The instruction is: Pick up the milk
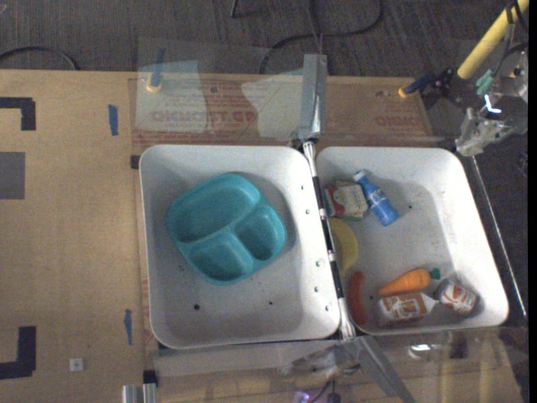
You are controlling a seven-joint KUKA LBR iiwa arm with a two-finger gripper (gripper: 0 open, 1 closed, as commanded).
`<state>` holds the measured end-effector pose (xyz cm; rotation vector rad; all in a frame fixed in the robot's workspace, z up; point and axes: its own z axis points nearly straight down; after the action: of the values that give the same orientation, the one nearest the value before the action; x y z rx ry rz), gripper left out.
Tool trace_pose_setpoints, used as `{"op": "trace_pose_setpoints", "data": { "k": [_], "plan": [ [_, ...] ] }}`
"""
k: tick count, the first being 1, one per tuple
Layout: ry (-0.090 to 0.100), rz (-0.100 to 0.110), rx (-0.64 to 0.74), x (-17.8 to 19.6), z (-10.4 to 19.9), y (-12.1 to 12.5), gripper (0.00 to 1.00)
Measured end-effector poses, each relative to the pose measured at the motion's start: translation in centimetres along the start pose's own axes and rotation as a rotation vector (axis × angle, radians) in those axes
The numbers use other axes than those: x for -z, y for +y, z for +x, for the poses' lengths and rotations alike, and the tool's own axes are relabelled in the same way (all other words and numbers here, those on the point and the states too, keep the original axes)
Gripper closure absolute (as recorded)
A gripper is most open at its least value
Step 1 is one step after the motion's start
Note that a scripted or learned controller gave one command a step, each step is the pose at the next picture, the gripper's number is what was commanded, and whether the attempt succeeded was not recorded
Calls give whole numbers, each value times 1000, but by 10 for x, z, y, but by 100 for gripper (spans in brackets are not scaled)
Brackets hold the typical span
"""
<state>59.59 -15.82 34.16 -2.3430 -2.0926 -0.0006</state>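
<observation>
The milk (346, 200) looks like a small red and white carton lying at the upper left of the right bin (478, 225), close to the divider. A blue bottle (377, 198) with a white label lies right beside it, on its right. My gripper (481, 131) hangs at the far upper right, just outside the right bin's back right corner, well away from the carton. Nothing is seen in it.
The right bin also has a yellow piece (345, 243), a red sausage (357, 296), a carrot (408, 281), a sauce bottle (405, 308) and a small can (458, 295). A teal divided plate (225, 226) lies in the left bin (168, 309).
</observation>
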Motion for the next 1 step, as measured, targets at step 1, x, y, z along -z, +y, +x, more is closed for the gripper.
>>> {"op": "trace_pose_setpoints", "data": {
  "k": [1],
  "plan": [
    [0, 0, 101, -11, 21, -61, 100]
  ]
}}
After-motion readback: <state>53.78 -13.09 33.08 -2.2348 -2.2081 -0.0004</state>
